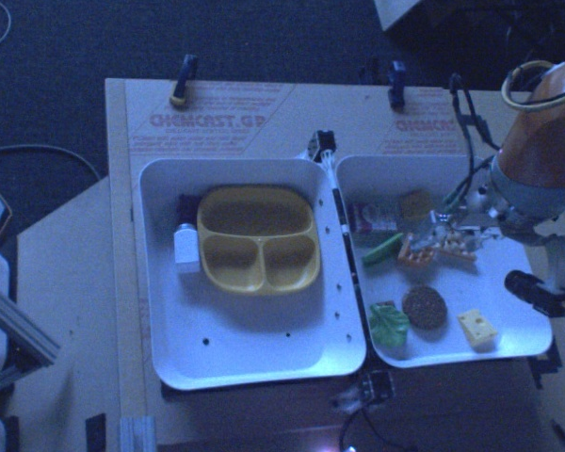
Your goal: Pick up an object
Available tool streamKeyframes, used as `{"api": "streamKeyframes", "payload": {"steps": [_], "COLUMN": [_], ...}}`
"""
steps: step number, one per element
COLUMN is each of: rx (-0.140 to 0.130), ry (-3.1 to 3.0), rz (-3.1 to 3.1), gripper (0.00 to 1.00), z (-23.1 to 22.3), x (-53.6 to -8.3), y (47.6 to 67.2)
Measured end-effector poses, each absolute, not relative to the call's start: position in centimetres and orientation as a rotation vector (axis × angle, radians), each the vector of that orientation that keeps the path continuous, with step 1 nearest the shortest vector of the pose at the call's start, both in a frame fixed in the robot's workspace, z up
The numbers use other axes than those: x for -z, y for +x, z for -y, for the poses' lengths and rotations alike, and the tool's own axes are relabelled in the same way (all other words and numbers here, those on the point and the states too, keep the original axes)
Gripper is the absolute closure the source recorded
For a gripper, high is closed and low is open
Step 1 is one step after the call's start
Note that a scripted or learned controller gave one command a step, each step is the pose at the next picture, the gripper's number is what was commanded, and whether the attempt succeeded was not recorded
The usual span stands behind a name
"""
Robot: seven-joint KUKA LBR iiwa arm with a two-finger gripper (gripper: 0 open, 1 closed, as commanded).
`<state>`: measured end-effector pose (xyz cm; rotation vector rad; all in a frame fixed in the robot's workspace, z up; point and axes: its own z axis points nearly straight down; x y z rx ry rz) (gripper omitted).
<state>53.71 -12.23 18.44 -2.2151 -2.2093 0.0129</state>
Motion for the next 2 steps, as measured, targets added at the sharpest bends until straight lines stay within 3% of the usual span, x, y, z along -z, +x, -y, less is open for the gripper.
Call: {"api": "streamKeyframes", "payload": {"steps": [1, 2], "rx": [-0.001, -0.005], "ry": [-2.220, -2.218], "rz": [2.219, 2.216], "gripper": [0.00, 0.00], "z": [12.2, 12.8], "x": [-19.1, -14.5], "y": [54.0, 54.4]}}
